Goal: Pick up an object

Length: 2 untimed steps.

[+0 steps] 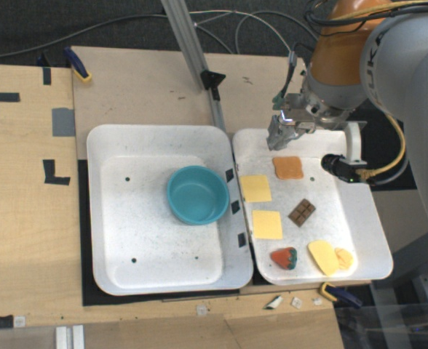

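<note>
My gripper [278, 138] hangs over the far left part of the right bin [359, 217], just above and left of an orange-brown slab [288, 168]. Nothing shows between its fingers. Nearer in the same bin lie two yellow squares [256, 188] [267, 225], a brown chocolate piece [302, 212], a red strawberry [284, 257] and a yellow wedge [323, 256] with a small orange bit [343, 257] beside it. A teal bowl [197, 195] stands in the left bin [127, 231].
A slanted metal pole [192, 49] rises behind the bins. Cables trail across the dark backdrop at the top. A black hose fitting [338, 166] juts over the right bin's far edge. Small clips lie on the bench near the front.
</note>
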Each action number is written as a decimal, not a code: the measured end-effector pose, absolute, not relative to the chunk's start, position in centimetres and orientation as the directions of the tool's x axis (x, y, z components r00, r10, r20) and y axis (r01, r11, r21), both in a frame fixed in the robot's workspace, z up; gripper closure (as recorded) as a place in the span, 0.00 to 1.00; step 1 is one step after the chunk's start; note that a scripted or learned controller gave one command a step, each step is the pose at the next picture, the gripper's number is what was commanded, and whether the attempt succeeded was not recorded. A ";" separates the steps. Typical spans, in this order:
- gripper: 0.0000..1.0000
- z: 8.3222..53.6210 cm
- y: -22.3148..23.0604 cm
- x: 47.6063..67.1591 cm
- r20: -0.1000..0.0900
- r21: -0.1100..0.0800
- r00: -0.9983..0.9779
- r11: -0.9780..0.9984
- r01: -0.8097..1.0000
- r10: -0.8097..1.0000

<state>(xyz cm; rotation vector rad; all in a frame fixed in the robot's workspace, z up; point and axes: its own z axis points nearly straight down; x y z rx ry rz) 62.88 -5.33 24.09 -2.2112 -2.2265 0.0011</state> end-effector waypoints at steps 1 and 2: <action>1.00 23.5 0.9 61.5 0.002 -0.003 -0.008 0.008 1.000 1.000; 1.00 23.8 7.3 60.6 0.002 -0.003 -0.009 0.009 1.000 1.000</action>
